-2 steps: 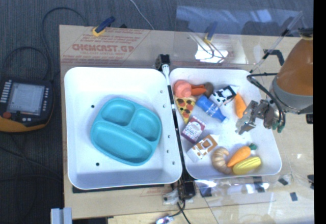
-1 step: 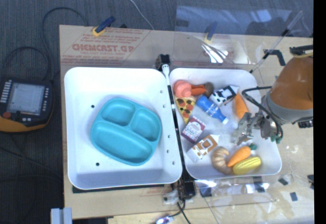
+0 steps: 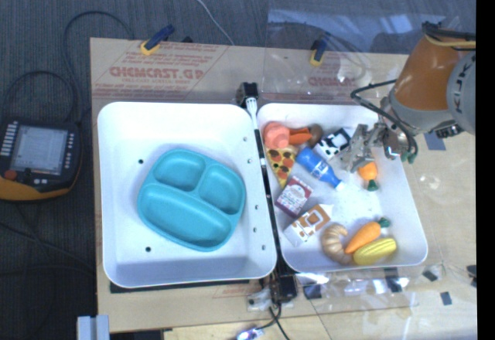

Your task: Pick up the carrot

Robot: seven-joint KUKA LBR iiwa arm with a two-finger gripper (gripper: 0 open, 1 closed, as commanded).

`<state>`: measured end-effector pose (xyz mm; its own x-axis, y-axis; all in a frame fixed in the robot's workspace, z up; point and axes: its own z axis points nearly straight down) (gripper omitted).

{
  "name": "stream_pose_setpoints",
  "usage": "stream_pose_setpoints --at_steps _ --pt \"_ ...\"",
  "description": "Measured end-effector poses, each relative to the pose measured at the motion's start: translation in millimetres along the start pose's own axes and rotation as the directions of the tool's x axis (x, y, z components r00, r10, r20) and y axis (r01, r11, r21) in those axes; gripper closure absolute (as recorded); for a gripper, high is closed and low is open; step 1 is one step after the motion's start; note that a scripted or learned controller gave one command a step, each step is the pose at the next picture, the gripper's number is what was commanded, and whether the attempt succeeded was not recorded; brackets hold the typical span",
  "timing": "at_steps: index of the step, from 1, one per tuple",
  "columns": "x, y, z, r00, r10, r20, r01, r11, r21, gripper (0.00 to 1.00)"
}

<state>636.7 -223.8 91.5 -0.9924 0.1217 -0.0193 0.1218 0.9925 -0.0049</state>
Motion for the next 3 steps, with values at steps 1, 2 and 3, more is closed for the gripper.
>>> stream_pose_setpoints --at_steps 1,2,3 --pt "46 -6 -55 0.997 -0.077 -0.01 0.077 0.997 -0.002 1.0" --pt "39 -4 -104 0.869 -0.494 -0.006 0.494 0.869 -0.01 1.0" --pt "59 -6 -2 0.645 -0.764 -0.001 0.764 0.645 -0.008 1.0"
